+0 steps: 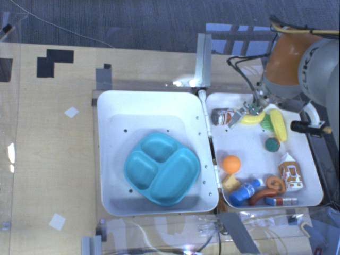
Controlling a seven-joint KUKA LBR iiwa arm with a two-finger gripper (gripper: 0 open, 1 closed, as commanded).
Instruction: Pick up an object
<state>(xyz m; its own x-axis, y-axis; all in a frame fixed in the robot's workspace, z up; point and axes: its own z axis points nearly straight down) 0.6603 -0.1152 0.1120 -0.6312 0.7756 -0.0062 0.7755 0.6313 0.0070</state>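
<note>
My gripper [240, 116] hangs low over the far left part of the right bin [313, 195], under the orange-banded wrist [284, 62]. It is between a small silver and red can [219, 116] on its left and a yellow banana [254, 119] on its right, very close to both. Whether it touches either one I cannot tell. A yellow corn cob [279, 124] and a green piece [265, 125] lie just right of the banana.
Also in the right bin are a teal ball [272, 144], an orange ball [231, 163], a brown and white carton [290, 175], a blue bottle [245, 192], a pretzel [275, 183] and a red sausage [259, 197]. The left bin [114, 108] holds a blue divided plate [162, 167].
</note>
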